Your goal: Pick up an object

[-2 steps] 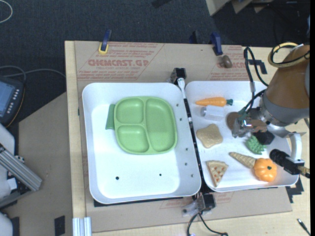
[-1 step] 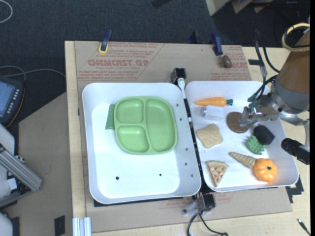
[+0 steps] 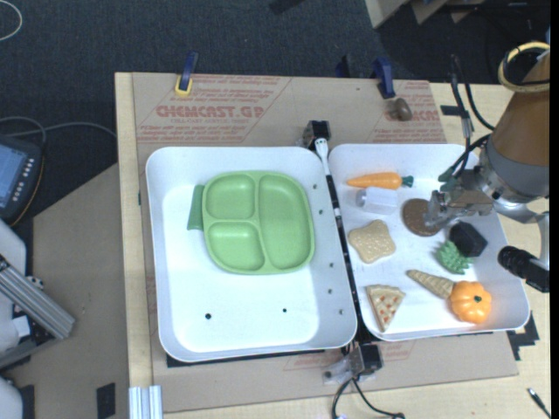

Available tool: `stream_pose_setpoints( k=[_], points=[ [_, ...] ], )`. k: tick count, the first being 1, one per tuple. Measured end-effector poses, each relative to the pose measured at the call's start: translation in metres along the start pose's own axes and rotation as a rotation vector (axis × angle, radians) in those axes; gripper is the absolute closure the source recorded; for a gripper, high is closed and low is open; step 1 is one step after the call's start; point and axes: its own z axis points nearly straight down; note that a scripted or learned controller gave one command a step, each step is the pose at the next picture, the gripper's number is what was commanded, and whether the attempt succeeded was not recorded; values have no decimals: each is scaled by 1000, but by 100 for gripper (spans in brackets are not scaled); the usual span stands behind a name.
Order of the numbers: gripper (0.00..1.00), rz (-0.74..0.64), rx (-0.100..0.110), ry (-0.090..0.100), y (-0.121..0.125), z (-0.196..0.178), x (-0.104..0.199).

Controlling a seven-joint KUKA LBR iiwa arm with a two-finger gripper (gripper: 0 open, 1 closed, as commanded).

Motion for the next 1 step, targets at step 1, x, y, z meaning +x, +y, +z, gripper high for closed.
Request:
stream_pose_setpoints(
  k=[1],
  points=[
    [100, -6, 3, 4, -6, -8, 59]
  ],
)
